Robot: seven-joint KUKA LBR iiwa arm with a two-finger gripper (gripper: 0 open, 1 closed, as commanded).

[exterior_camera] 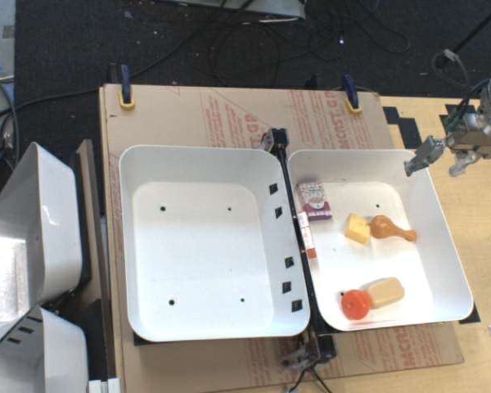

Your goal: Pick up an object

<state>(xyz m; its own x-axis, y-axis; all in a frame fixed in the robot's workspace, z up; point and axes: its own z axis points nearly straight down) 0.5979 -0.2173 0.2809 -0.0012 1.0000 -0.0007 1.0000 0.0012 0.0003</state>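
Since the gripper (443, 159) sits spread apart with nothing in it over the right bin's (447, 244) far right corner, we're basically at zero: cheese (358, 229), tomato (356, 304) untouched nearer us.

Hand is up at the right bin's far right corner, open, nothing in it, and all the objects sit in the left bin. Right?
Not quite. The camera view shows the objects, among them the red ball and the yellow block, in the right bin, not the left bin. The rest holds: the hand is open at the right bin's far right corner, holding nothing.
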